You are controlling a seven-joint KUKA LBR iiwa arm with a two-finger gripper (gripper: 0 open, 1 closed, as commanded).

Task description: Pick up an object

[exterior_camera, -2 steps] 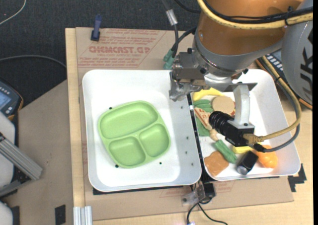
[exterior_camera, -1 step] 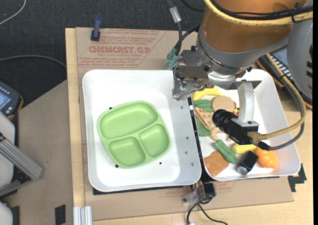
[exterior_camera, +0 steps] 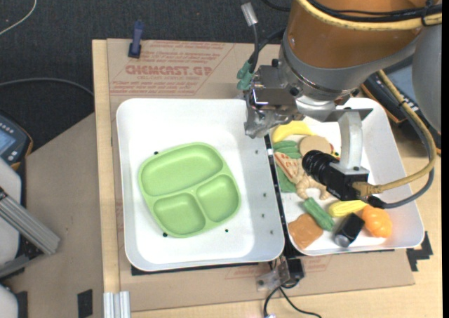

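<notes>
Dark carpet surrounds a brown board (exterior_camera: pixel 175 64) with red print. A blue clip (exterior_camera: pixel 135 39) sits on its far left corner. Two white bins lie on the board side by side.

Left bin (exterior_camera: pixel 133 141): holds one green tray (exterior_camera: pixel 189 188) with three compartments, lying flat, left of centre and clear of the walls.

Right bin (exterior_camera: pixel 400 169): a crowded pile of toy food, all possible picks.
- Banana (exterior_camera: pixel 291 131) at the far left, close to the divider between the bins.
- Tan disc (exterior_camera: pixel 316 145) just beside the banana.
- Pizza slice (exterior_camera: pixel 285 164) in front of the banana, along the divider.
- Green piece (exterior_camera: pixel 287 182) touching the pizza slice.
- Beige lump (exterior_camera: pixel 303 184) against the green piece.
- Cucumber (exterior_camera: pixel 319 213) lying diagonally near the middle.
- Corn (exterior_camera: pixel 347 206) to the right of the cucumber.
- Orange (exterior_camera: pixel 377 220) next to the corn, near the right wall.
- Brown block (exterior_camera: pixel 304 231) at the near left corner.
- Dark cylinder (exterior_camera: pixel 347 230) between the brown block and the orange.

The arm (exterior_camera: pixel 365 8) comes in from the right, and its orange band covers the far end of the right bin. The gripper (exterior_camera: pixel 277 114) sits low over the far end of the divider, just above the banana. The wrist mostly hides it, so open or closed can't be told. No item is visibly held.
</notes>
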